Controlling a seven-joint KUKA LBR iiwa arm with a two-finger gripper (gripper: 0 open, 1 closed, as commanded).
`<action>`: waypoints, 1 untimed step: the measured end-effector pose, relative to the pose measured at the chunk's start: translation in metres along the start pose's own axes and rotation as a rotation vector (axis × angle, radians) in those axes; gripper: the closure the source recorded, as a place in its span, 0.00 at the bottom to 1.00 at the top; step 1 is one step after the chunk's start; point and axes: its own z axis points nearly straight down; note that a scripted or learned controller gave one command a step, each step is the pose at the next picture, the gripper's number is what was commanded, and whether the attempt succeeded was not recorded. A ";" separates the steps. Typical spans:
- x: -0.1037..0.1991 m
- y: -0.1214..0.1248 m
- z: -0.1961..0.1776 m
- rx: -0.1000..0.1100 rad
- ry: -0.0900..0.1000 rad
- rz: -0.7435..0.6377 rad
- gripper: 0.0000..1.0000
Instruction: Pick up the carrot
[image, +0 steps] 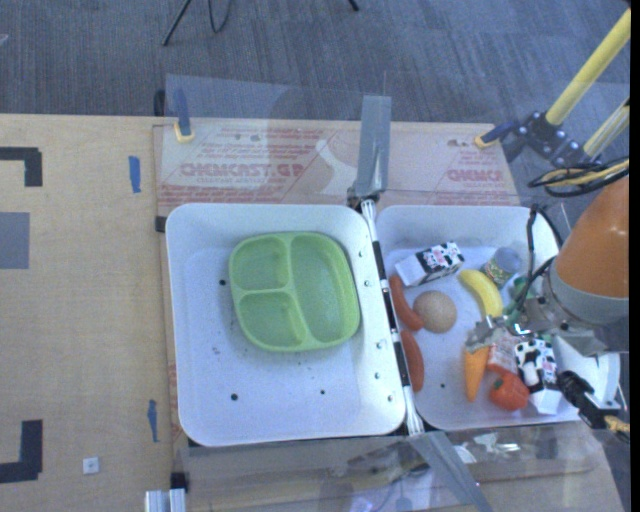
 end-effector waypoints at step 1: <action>0.034 0.015 0.025 -0.011 -0.008 0.035 0.00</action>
